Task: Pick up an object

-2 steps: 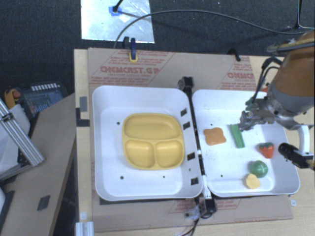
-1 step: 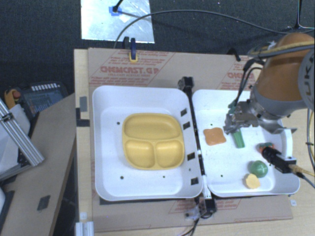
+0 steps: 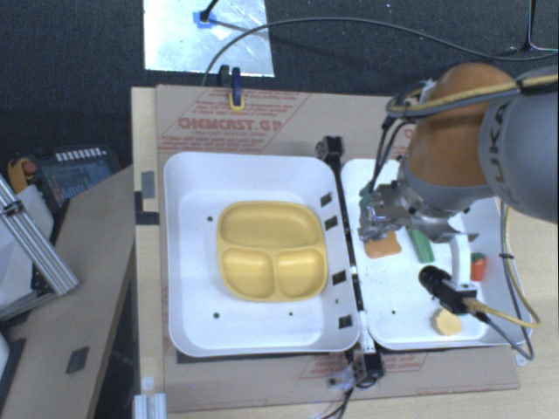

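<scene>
In the camera view, the arm (image 3: 463, 138) reached in from the right edge of the frame. Its gripper (image 3: 374, 223) hung low over the upper left part of the right bin (image 3: 395, 319), close to the wall shared with the left bin (image 3: 192, 234).

Right under the gripper, at its lower edge, lay an orange piece (image 3: 384, 249), flat on the bin floor. It looked like the thing being gone for. Whether the gripper touched it could not be made out, and whether the gripper was apart or closed could not be told either, since the wrist hid the tips from above. Nothing was seen clamped in it.

So the pick looked not yet done. The approach seemed made, with the closing and the lift left to do.

The orange piece was a short, flat slab, a little wider than tall in the frame. Its long axis ran roughly left to right, rising slightly toward the right. Its upper edge was covered by the gripper, so its full shape was uncertain.

Just to its right lay a green stick (image 3: 424, 246), slanting from upper left down to lower right. A small red bit (image 3: 478, 269) lay further right, and a yellow chunk (image 3: 448, 324) sat near the bin's lower edge. The left bin held a yellow plate (image 3: 266, 250) with three sections.
</scene>
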Available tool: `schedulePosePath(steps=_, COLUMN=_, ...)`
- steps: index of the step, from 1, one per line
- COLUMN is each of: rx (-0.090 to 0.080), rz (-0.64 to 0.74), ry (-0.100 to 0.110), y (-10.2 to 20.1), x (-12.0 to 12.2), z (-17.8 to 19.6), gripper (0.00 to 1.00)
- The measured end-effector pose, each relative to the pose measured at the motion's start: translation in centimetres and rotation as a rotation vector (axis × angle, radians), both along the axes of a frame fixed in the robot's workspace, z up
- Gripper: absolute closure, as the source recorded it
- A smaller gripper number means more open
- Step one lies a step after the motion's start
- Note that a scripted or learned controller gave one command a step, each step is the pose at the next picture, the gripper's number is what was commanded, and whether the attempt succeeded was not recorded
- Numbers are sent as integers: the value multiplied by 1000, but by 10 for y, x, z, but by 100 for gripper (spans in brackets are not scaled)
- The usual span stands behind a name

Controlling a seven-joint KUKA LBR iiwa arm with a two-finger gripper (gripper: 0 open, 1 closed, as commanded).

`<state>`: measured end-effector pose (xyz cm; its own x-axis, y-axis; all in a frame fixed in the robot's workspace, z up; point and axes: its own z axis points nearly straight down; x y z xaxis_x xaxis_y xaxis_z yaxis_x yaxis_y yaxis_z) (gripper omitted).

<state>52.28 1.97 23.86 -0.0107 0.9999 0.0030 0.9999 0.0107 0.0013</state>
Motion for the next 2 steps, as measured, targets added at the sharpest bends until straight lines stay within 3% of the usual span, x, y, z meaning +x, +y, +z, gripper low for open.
schedulePosePath(steps=2, rx=-1, rz=-1, ry=1, y=91, x=-15, z=-15, gripper=100)
